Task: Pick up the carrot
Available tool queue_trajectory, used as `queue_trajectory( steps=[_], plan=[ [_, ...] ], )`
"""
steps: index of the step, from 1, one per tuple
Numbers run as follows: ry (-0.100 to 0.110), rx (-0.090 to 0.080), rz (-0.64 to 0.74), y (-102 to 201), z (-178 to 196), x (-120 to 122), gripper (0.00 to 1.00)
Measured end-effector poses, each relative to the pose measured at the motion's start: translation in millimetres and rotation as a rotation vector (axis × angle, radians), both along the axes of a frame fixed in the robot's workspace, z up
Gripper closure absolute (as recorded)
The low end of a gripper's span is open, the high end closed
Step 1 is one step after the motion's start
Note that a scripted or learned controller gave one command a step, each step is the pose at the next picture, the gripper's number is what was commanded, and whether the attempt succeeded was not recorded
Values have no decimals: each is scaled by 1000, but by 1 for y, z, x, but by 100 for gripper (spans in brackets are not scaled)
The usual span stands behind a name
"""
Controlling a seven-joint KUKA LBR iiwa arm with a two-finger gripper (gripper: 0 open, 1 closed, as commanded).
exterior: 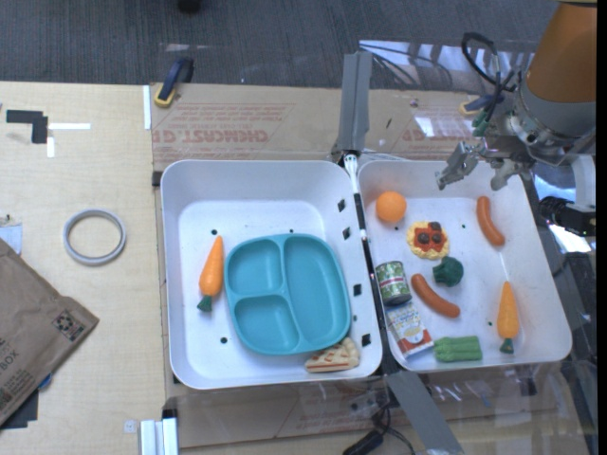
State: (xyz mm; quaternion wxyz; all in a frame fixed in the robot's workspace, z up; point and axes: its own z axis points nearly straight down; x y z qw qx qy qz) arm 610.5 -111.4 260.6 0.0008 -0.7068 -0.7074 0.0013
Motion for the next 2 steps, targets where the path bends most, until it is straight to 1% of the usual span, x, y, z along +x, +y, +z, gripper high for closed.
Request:
queue_trajectory(
  steps=[1, 2],
  plan=[
    [-2, -2, -304, -23, 61, -31, 0],
    [-1, -2, -504, -43, 15, 22, 0]
  ],
)
